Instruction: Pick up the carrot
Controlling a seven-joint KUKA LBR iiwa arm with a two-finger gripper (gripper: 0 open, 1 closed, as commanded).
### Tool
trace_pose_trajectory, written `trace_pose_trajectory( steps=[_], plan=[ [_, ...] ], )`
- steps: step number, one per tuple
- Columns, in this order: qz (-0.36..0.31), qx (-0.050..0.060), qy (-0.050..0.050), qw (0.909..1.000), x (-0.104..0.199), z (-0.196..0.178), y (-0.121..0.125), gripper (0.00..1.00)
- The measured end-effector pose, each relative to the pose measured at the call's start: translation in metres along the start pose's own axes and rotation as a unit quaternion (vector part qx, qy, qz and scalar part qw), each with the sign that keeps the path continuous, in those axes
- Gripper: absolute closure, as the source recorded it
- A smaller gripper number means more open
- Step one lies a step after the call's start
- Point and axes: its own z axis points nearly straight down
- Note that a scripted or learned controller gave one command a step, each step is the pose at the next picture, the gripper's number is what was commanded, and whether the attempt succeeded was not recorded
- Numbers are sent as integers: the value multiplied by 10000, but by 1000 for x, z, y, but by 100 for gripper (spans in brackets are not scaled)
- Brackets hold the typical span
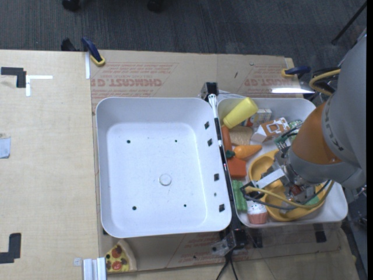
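Observation:
The carrot (246, 151) is a short orange piece with a pointed right end. It lies in the right bin (335, 212) near that bin's left wall, below a tan bread-like piece (240, 136). My gripper (284, 182) hangs low over the front right of the same bin, above a yellow bowl (261, 167). It is right of and below the carrot, apart from it. The wrist hides the gripper's tip.
The right bin is crowded: a yellow cylinder (239, 112) at the back, a small printed box (273, 127), an orange-red block (236, 167), a green piece (237, 190) and a white-and-red item (257, 212). The left bin (111, 156) holds a small white disc (165, 180). A pizza toy (118, 257) lies outside.

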Motion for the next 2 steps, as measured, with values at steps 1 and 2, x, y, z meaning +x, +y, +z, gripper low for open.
trace_pose_trajectory(
  steps=[1, 2],
  plan=[
    [-4, -15, 57, 10000, 5, -11, 2, 100],
    [6, -3, 27, 10000, 3, -10, 1, 0]
  ],
)
